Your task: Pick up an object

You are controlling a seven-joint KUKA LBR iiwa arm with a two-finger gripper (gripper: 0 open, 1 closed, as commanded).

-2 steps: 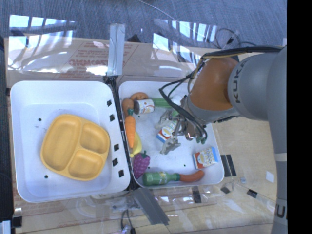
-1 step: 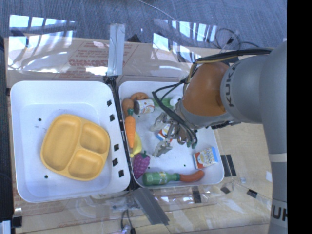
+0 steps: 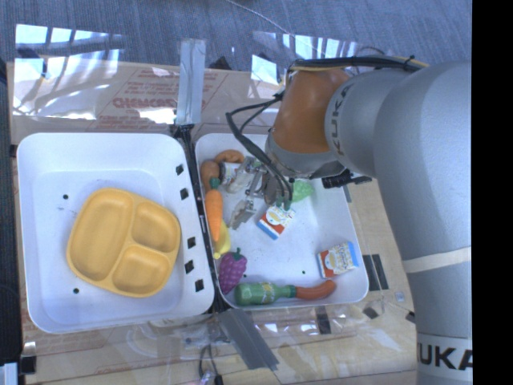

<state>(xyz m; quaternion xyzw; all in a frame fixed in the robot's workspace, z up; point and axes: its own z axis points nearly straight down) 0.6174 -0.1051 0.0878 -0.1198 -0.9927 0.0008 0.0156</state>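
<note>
- We see the grey arm [image 3: 401, 143] reaching in from the right over the right bin [image 3: 353, 239], its orange band [image 3: 309, 111] above the bin's far edge.
- In the left bin [image 3: 32, 215], a yellow divided tray [image 3: 123, 241] lies near the middle, tilted toward the near left corner.
- At the right bin's far left corner we find the gripper [image 3: 255, 192], low among the toys; we cannot tell how it is set, or whether anything is caught in it.
- Along that bin's near edge lie a green bottle [image 3: 263, 293] and, touching its end, a red sausage [image 3: 317, 289].
- Against the left wall lies a carrot [image 3: 214, 213], with purple grapes [image 3: 232, 269] toward the near left corner.
- A small carton [image 3: 339, 259] sits by the right wall; a blue-and-white one [image 3: 274, 221] lies just beside the gripper.
- A brown toy [image 3: 228, 157] rests in the far left corner.
</note>
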